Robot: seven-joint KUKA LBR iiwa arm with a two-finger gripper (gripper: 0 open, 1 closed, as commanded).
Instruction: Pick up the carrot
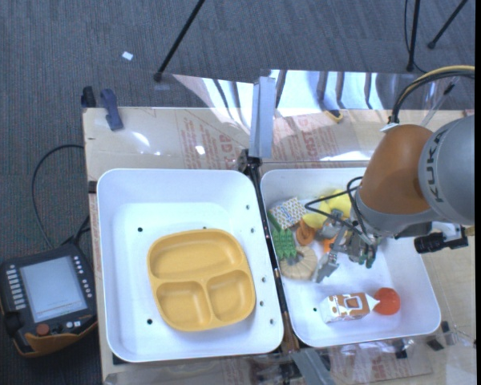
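Observation:
The carrot (pixel 306 233) is a small orange piece in the right bin (pixel 417 283), lying among a cluster of toy foods near the bin's left side. My gripper (pixel 345 260) hangs over the middle of that bin, just right of the carrot and slightly nearer the front. Its fingers (pixel 327 266) are apart and open, with nothing between them. The orange wrist band and grey arm hide part of the bin's back right.
Around the carrot lie a yellow piece (pixel 334 204), a checkered block (pixel 288 212), a green item (pixel 284 244) and a tan cookie (pixel 300 265). A small carton (pixel 349 306) and a red ball (pixel 387 300) sit at the front. The left bin holds a yellow divided plate (pixel 200 277).

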